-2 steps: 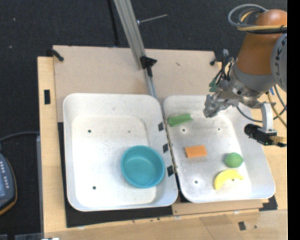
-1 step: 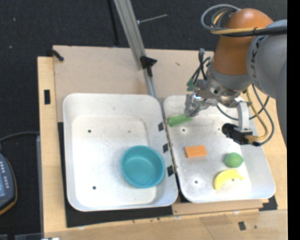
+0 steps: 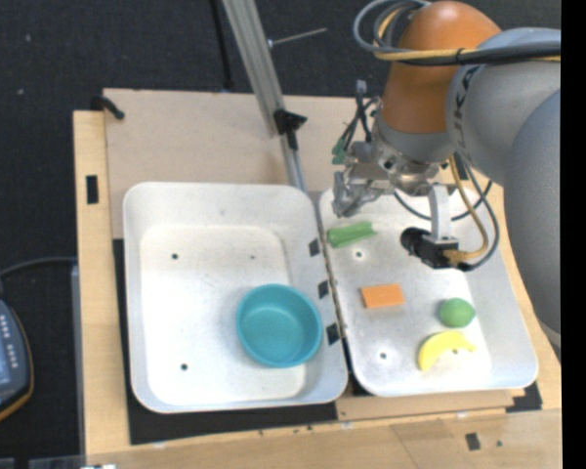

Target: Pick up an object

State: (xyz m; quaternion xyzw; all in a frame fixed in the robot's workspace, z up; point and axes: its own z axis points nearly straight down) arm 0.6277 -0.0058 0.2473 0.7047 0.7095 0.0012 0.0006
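My gripper (image 3: 350,199) hangs over the far left corner of the right bin (image 3: 488,360), just above a green rectangular block (image 3: 350,233) that lies on the bin floor. Nothing shows between the fingers. Further forward in the same bin lie an orange block (image 3: 382,296), a green ball (image 3: 456,312) and a yellow banana-shaped piece (image 3: 443,348). A blue bowl (image 3: 278,324) sits in the left bin (image 3: 176,262) near its front right corner.
A slanted metal rail (image 3: 259,66) crosses the back of the bench down to the divider between the bins. A black cable plug (image 3: 425,245) dangles beside the wrist over the right bin. A handheld pendant (image 3: 0,350) lies at the far left.
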